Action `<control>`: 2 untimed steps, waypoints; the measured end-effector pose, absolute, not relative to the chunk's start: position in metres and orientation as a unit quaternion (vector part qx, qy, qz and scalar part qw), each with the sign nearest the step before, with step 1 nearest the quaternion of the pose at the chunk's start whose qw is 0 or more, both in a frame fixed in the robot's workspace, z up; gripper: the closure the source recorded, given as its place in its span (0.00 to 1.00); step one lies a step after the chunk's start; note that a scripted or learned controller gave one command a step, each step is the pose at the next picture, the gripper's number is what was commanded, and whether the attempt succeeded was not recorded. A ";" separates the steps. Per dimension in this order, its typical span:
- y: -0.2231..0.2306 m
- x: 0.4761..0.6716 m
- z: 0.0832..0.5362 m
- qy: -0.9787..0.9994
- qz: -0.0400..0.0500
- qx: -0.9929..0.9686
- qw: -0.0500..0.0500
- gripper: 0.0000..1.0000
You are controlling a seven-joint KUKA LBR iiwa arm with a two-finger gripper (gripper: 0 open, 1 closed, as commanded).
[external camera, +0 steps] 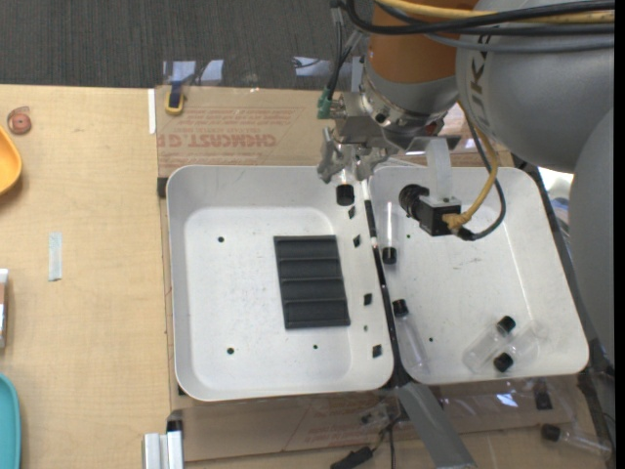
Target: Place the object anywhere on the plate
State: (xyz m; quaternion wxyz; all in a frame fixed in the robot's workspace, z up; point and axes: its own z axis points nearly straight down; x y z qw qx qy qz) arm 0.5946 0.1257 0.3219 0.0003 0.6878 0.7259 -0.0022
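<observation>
Room: beyond the tabletop's far edge you see dark ribbed flooring running across the top of the view.
Tabletop: you have a pale wood tabletop, bare over most of its left part, with a sheet of printed cardboard lying flat behind the bins.
Arm: your grey arm with its orange band comes in from the upper right, with yellow and black cables looped around it.
Left bin: the left white bin holds a black ribbed slab lying flat near its middle.
Right bin: the right white bin holds a clear plastic object with black ends in its near right corner, well apart from the tool.
Tool: the tool hangs over the far end of the seam between the two bins; you cannot tell its state from here.
Edge items: an orange piece and a teal piece poke in at the left edge.
</observation>
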 end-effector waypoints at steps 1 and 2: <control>0.157 0.540 0.252 0.768 -0.003 0.640 -0.001 1.00; 0.131 0.578 0.230 0.695 -0.003 0.719 0.000 1.00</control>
